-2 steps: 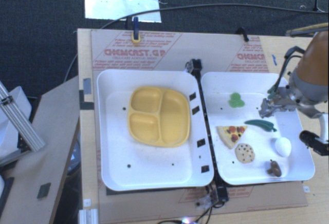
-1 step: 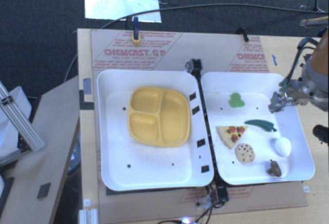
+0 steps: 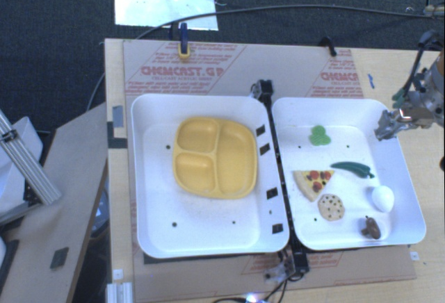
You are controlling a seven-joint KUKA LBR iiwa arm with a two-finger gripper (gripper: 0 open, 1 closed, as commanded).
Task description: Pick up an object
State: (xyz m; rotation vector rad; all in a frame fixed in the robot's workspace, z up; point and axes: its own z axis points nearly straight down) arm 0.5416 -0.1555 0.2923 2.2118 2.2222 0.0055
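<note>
The gripper (image 3: 389, 126) hovers over the right bin's (image 3: 410, 176) far right rim, its grip impossible to judge; nothing is visibly held. A pepper (image 3: 352, 169), pizza slice (image 3: 313, 182), cookie (image 3: 332, 207) and egg (image 3: 382, 198) lie below; a yellow plate (image 3: 214, 156) occupies the left bin (image 3: 149, 156).

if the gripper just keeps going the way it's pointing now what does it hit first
Probably the right bin's bare floor near its right wall. The gripper points down and left, toward the green pepper, but depth is unclear, so it may land short of it.
</note>
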